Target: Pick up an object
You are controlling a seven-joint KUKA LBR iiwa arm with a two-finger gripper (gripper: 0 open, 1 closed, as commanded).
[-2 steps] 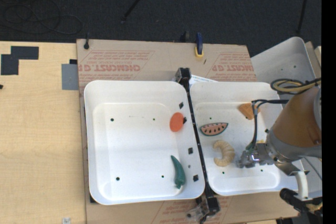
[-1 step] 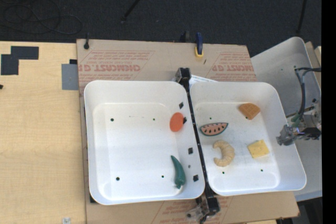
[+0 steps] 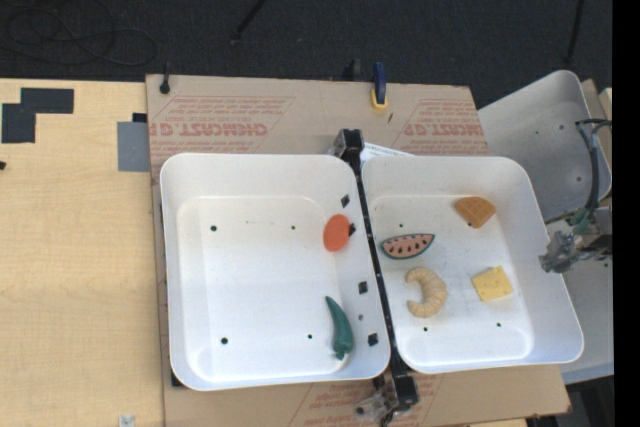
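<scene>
The left bin (image 3: 190,265) holds an orange-red round fruit (image 3: 338,233) against its right wall and a green pepper (image 3: 339,326) near its front right corner. In the right bin (image 3: 540,335) lie a watermelon slice (image 3: 407,245), a tan croissant (image 3: 428,292), a yellow block (image 3: 492,284) and an orange-brown piece of bread (image 3: 475,210). My gripper (image 3: 568,251) sits at the far right, just outside the right bin's right rim, small and partly cut off. It is apart from every object, and the yellow block is the nearest one.
Both bins rest on a cardboard sheet (image 3: 300,120) held by a blue and yellow clamp (image 3: 379,87) at the back. A black divider clip (image 3: 349,145) joins the bins. A grey plate (image 3: 535,130) stands at the right. A wooden bench top (image 3: 70,265) lies to the left.
</scene>
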